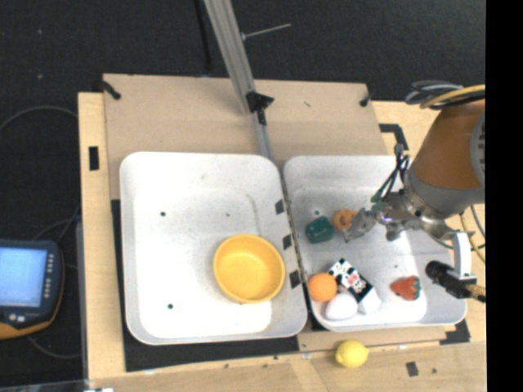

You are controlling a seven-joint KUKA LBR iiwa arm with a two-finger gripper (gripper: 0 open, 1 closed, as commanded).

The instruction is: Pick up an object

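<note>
Orange-banded and grey, the arm (448,166) leans in from the right over the right bin (327,174), and its tool (369,221) hangs low above the bin floor; from here I cannot tell how the tool is set. Just beside the tip lies a small orange object (346,218), and touching that on its left a dark green lump (319,229), rounded, with no long axis I can make out.

Nearer the front wall of this bin sits a cluster: an orange ball (322,287), a white egg-shaped piece (341,307) and a black-and-white patterned block (350,278), tilted, its long side running from upper left to lower right. A red object (405,287) lies apart to their right.

A yellow bowl (248,267) stands upright in the left bin (163,219), towards its front right corner. Both bins rest on a pale brown bench (163,113); a yellow lemon (351,354) lies on it just outside the right bin's front wall. Dark floor surrounds everything, with a handheld screen unit (26,287) at the far left and a grey metal rail (233,51) slanting down from the top.
</note>
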